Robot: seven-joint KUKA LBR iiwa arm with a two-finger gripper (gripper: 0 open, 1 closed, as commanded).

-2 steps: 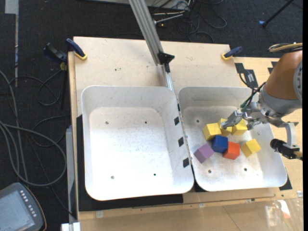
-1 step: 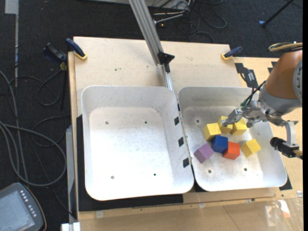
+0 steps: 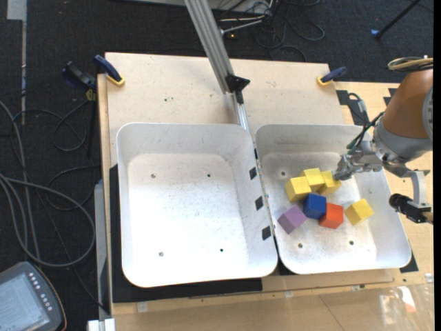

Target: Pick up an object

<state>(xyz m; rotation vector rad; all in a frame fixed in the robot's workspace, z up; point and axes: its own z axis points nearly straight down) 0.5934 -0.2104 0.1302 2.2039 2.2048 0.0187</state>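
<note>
Hand (image 3: pixel 342 170) low in right bin (image 3: pixel 393 254), tip just beside yellow block (image 3: pixel 309 183); grip state unclear. Blue block (image 3: pixel 315 205) at the yellow block's 6 o'clock.

You have two white bins on the surface: the left bin (image 3: pixel 186 205) and the right bin (image 3: pixel 386 254). In the right one you can count five pieces: a yellow block cluster (image 3: pixel 310 183), one yellow cube (image 3: pixel 359 212), one blue cube (image 3: pixel 315 205), one orange-red cube (image 3: pixel 333 216) and one purple cube (image 3: pixel 291 219).
</note>
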